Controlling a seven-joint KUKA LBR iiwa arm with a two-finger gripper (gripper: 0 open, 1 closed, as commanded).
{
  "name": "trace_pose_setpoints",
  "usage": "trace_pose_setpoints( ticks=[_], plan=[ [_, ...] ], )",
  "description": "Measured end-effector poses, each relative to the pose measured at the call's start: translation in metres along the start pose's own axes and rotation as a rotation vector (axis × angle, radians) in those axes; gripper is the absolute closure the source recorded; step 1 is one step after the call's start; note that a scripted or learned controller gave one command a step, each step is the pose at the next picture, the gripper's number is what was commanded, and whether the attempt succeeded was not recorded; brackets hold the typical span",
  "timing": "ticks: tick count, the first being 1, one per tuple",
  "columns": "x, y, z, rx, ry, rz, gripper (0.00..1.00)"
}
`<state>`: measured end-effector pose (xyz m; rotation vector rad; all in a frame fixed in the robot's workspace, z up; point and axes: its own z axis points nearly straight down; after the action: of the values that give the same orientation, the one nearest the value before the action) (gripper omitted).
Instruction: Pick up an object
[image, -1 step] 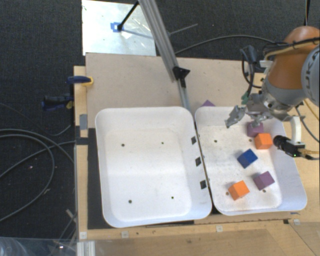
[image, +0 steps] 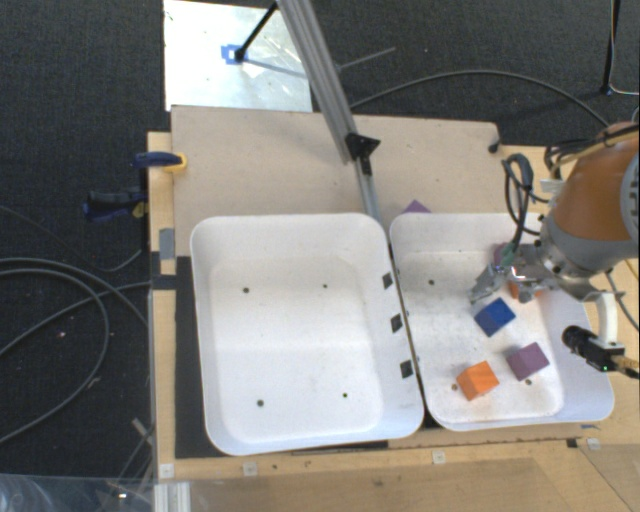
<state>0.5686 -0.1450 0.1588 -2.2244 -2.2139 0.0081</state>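
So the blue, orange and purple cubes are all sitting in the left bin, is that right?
Not quite. The camera view shows the blue cube, orange cube and purple cube all in the right bin, not the left bin. The gripper hovers close above the blue cube.

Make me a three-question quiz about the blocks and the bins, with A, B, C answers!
1. Which bin holds the blocks?
A. the left bin
B. the right bin
C. both bins

2. What colour is the block nearest the pincer?
A. blue
B. green
C. yellow

3. Where is the orange block?
A. held up in the air
B. stacked on the purple block
C. lying on the bin floor

Answers:
1 B: the blue block, orange block and purple block all lie in the right bin.
2 A: the pincer hangs just above the blue one.
3 C: it lies flat, apart from the purple block.
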Motion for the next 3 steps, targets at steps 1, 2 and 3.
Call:
trace_pose_setpoints(
  ticks=[1, 2, 3],
  plan=[
    [0.006, 0.025, 0.015, -0.009, 0.001, -0.010, 0.00],
    [-0.031, -0.002, 0.070, -0.005, 0.001, -0.001, 0.00],
    [-0.029, 0.001, 0.057, -0.010, 0.001, -0.007, 1.00]
  ],
)
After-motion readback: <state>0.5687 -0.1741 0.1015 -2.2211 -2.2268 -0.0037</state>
